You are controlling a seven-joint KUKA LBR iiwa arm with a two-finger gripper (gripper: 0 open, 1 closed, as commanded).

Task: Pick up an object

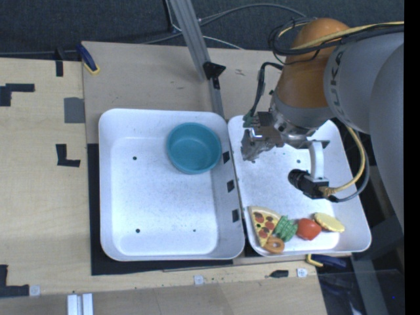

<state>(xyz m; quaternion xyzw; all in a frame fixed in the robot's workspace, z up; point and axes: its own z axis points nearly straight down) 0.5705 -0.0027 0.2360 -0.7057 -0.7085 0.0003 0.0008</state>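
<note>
While the grey arm (pixel 367 90) with its orange band reaches in from the right of the frame, its end effector (pixel 252 151) hangs over the upper left part of the right-hand white bin (pixel 328 241), close to the wall that bin shares with its neighbour; whether it is released or clenched cannot be told from this angle, and nothing is seen between its tips. Beneath both bins lies the tan counter (pixel 39 176), marked with dark tape pieces at the left of the frame. The left-hand white bin (pixel 125 235) fills the centre of the frame and holds a blue bowl (pixel 193 147), upright, in its upper right corner. Along the lower edge of the right-hand bin sit the small toy foods in a row: a pizza slice (pixel 262 223) at the left, a green piece (pixel 286 228) just beside it, a red tomato (pixel 308 229) next, and a yellow piece (pixel 329 222) at the right end. All four lie well apart from the end effector.
</note>
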